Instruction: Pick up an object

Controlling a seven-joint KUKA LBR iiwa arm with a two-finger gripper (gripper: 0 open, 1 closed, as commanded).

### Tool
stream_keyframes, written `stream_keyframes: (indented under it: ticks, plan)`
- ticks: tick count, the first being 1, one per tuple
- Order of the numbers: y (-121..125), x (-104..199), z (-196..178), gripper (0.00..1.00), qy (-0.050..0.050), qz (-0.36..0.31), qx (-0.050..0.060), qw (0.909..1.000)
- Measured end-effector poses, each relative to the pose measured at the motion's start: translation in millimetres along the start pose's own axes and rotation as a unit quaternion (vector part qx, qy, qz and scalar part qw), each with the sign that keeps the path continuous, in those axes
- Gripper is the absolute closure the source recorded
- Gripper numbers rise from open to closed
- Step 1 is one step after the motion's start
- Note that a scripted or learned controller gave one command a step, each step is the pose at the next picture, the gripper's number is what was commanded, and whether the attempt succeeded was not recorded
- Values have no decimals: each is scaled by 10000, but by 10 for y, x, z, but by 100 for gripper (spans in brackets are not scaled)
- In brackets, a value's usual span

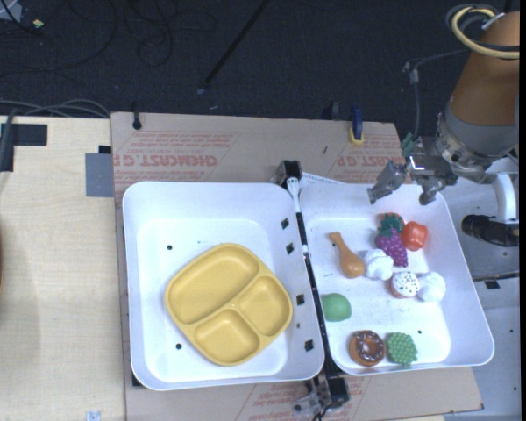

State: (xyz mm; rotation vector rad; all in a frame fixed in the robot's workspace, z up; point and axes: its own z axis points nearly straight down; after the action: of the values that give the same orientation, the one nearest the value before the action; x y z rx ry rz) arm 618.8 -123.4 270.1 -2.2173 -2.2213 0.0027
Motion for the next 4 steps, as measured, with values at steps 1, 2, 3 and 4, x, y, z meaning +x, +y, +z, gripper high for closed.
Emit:
stream_keyframes:
  ticks: [1, 2, 3, 4]
  plan:
    - [1, -4, -99, 100, 4, -3, 4, 10000]
    - [-247, 829, 558, 100, 16, -22, 40, 10000]
    - [-607, 1039, -892, 100, 4, -9, -76, 10000]
    - [-789, 582, 707, 100, -5, 34, 79, 10000]
